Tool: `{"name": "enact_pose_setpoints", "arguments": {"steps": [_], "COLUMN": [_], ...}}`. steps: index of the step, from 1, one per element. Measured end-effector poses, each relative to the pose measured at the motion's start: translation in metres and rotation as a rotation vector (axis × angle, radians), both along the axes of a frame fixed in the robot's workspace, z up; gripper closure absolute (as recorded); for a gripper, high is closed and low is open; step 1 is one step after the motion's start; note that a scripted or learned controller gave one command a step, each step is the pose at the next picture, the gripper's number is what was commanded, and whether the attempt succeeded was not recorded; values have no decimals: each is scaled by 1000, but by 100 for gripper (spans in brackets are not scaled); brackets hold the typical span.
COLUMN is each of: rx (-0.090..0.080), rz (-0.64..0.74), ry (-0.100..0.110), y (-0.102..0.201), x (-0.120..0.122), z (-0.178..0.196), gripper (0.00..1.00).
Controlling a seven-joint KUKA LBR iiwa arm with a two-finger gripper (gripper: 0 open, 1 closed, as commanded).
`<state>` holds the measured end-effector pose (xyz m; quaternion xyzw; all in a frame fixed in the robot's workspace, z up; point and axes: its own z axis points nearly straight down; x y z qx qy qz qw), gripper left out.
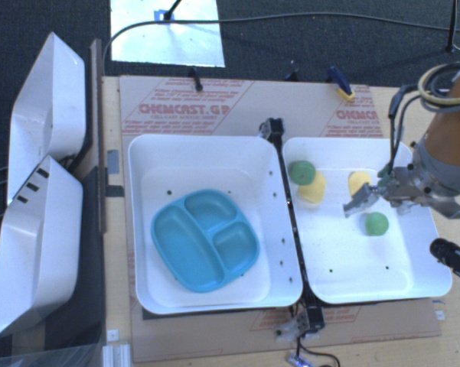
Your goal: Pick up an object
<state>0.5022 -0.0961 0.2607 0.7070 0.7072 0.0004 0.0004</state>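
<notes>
— What's on the desk (237, 98)?
— Printed board over dark carpet, two white bins. The left bin (149, 159) holds a blue divided plate (205, 239).
— And the right bin (333, 274)?
— A green ball (301, 172) touching a yellow piece (313, 189), another yellow piece (359, 182), a second green ball (376, 223).
— The hand (360, 201)?
— Just above that ball, gripping nothing — spread unclear.

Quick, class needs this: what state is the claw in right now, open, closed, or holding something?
Claw: cannot be told whether open or closed; it hovers over the right bin beside a green ball, with nothing seen between its fingers.
</notes>
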Motion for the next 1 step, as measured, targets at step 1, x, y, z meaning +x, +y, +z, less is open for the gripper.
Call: {"name": "enact_pose_setpoints", "arguments": {"steps": [1], "rx": [-1], "rz": [2], "ry": [-2], "y": [5], "x": [83], "z": [8], "gripper": [0]}}
